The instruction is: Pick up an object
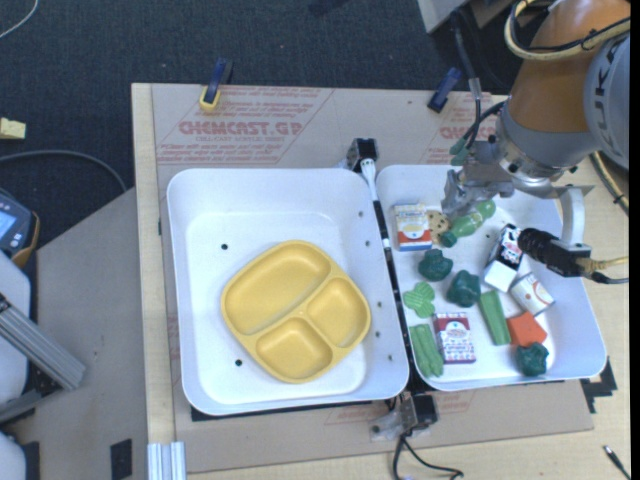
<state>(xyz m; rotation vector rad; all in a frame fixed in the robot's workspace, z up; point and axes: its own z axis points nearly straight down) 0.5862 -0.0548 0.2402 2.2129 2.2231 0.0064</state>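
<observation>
From above, two shallow white plastic bins sit side by side on a brown board printed with red lettering. The left bin [200,208] holds a glossy yellow divided tray [295,310] with three rounded compartments, lying near the bin's middle and turned at a slant.

The right bin [590,353] is crowded with small things. At its 12 o'clock end the gripper [462,203] reaches down below the arm's grey wrist and smooth orange band; whether it is wide or narrow cannot be told, as the wrist covers it. Just beside it, at its 4 o'clock, lies a pale green rounded object [474,215], touching or nearly touching the gripper; a hold cannot be confirmed. At the gripper's 9 o'clock stands a small white and red carton [411,226]. Toward 6 o'clock lie lumpy dark green pieces [463,288], a flat green stick [494,317], a red printed box [456,336], an orange block [527,329] and a ribbed green strip [427,350].
</observation>
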